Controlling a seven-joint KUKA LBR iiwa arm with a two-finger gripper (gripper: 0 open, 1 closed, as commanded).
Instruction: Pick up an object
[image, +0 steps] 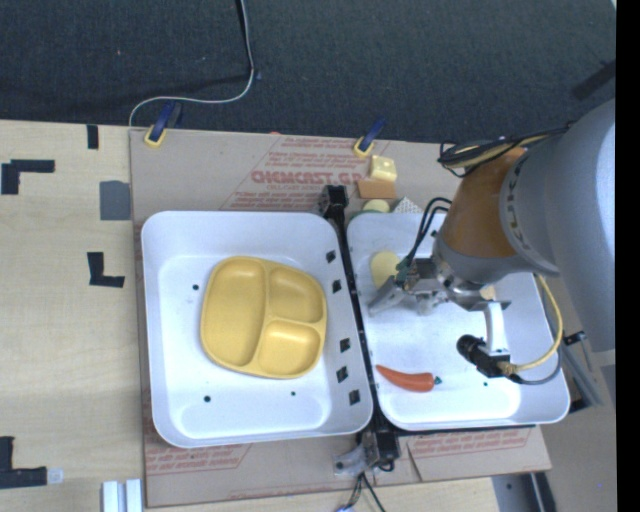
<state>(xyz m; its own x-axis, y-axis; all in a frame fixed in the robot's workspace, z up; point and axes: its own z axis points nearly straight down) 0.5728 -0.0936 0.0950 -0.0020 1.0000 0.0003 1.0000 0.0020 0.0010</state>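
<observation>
The small pale yellow round fruit (385, 266) lies in the right shallow white bin (530, 400) – not yet lifted. The metal two-finger hand (385, 296) sits just below it, fingers spread, nothing between them. The grasp and lift remain; a slim orange-red chilli pepper (407, 379) lies nearer the front.

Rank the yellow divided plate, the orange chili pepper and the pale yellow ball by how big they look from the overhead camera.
1. Yellow divided plate, by far the largest.
2. Orange chili pepper.
3. Pale yellow ball, partly hidden by the claw, so the last two are uncertain.
</observation>
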